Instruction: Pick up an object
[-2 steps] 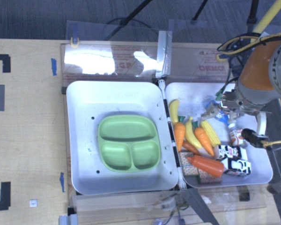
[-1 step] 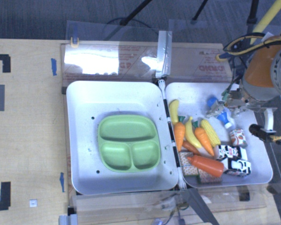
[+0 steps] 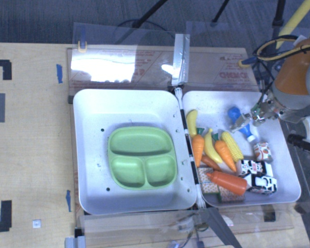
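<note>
While the gripper (image 3: 257, 112) is hanging over the upper right part of the right bin (image 3: 294, 190), I cannot tell if it is released or clenched, because its tip is small and blurred against the white floor. Nothing is showing clearly inside it, so I am judging that the pick is not done yet and the whole lift is waiting: to close on 1 object and to raise it out of the bin.

Just beside the claw, to the left in the camera view, a blue bottle-like toy (image 3: 234, 113) is lying, and a second small blue and white piece (image 3: 249, 133) is lying just below it. These are looking like the nearest candidates, though I cannot say which one the program is aiming at. They are small and rounded, so I am thinking they could slip from the claw.

Going further from the claw, a small red and white can (image 3: 262, 151) is lying near the right wall, and a black and white cow-pattern box (image 3: 258, 175) is resting below it. In the middle and left part of this bin a corn cob (image 3: 232, 145), a banana (image 3: 211, 148), 2 carrots (image 3: 197, 148) and a yellow squash (image 3: 191, 122) are crowding together, touching each other, with a bigger orange-red carrot (image 3: 228, 181) lying across the bottom.

The left bin (image 3: 88, 107) is bearing a green tray with 3 compartments (image 3: 142, 156), well apart from the arm.
</note>
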Robot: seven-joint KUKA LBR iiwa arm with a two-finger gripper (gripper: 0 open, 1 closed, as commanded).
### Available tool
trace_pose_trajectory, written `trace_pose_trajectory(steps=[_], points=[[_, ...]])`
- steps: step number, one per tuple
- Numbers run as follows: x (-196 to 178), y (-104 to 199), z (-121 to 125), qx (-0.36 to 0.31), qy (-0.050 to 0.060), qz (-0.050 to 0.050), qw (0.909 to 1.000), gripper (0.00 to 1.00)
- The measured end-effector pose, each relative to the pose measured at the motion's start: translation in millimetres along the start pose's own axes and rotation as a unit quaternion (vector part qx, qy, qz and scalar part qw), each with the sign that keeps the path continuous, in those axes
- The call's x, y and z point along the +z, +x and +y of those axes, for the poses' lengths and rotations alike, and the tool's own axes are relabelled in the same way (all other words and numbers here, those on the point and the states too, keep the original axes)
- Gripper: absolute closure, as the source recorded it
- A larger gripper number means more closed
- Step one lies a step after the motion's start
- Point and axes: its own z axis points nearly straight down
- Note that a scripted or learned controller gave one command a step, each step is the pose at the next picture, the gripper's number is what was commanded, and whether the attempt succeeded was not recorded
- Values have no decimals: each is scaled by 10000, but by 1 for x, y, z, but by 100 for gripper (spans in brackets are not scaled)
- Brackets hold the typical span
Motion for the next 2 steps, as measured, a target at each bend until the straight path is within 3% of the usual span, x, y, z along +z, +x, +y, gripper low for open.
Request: trace_pose_trajectory(steps=[1,2], points=[[-11,-3,1,0,-21,-55,10000,100],[1,20,-30,-1953,17,-59,9807,100]])
